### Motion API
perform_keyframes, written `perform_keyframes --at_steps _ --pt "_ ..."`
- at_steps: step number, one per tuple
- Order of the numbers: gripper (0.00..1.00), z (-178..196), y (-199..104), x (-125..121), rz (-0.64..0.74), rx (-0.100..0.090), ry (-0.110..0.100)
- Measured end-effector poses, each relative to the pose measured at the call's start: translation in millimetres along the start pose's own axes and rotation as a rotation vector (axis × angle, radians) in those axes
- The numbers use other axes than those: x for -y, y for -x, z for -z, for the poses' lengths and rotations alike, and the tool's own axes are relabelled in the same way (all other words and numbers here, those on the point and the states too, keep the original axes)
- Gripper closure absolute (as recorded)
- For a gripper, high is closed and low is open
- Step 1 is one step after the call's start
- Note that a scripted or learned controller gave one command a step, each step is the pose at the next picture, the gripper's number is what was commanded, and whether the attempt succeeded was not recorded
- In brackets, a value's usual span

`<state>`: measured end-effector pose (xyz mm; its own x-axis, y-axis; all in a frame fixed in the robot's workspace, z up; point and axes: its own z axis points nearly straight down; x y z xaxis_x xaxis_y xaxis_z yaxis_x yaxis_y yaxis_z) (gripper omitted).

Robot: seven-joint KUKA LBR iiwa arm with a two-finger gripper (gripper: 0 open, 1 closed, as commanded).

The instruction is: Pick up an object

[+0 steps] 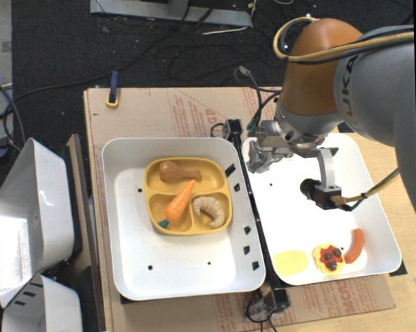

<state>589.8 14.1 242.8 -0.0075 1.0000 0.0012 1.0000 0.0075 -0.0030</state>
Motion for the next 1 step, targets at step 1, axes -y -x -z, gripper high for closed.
perform_keyframes --at_steps 1 --pt "1.0 -13.7 -46.5 14.3 0.0 0.0 0.0"
